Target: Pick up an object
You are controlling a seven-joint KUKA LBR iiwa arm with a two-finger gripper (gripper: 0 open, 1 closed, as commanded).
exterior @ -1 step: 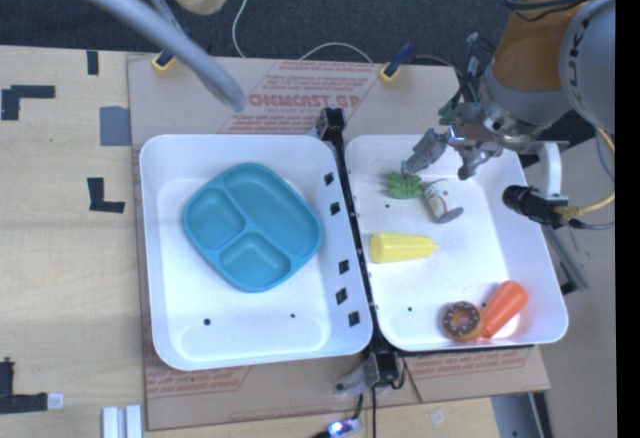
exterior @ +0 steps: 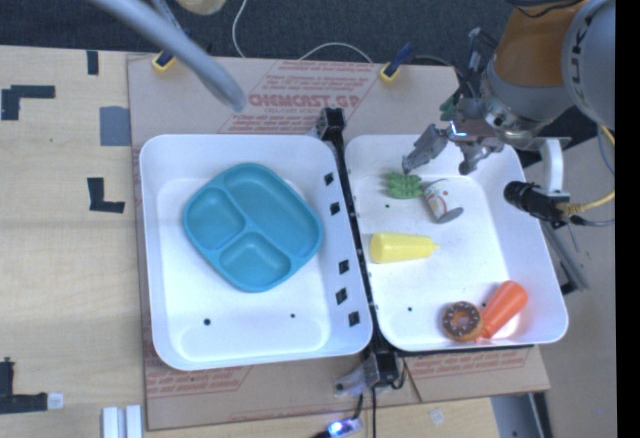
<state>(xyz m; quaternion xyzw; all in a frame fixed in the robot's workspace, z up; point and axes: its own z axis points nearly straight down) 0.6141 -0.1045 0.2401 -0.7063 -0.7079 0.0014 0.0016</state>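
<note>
- The grey arm (exterior: 560,21) with its orange band reaches in from the right and bends down over the far part of the right bin (exterior: 520,256).
- Its pincer (exterior: 442,158) hangs above the bin's far left area, its two fingers (exterior: 418,151) spread wide with nothing between them.
- One finger points down and left toward a small green leafy toy (exterior: 404,186); the other sits to the right of it.
- The green toy lies near the bin's far left corner, just beside a small tan cylinder (exterior: 437,201) that lies tilted, its long axis running from far left to near right.
- A yellow corn-like piece (exterior: 402,247) lies mid-bin by the left wall, long axis across the bin, its tapered end pointing right.
- A doughnut (exterior: 461,320) and an orange carrot (exterior: 503,307) lie touching in the near right corner; the carrot slants up to the right.
- The left bin (exterior: 165,256) holds a blue divided plate (exterior: 252,225).
- Both bins sit on the counter (exterior: 60,256).
</note>
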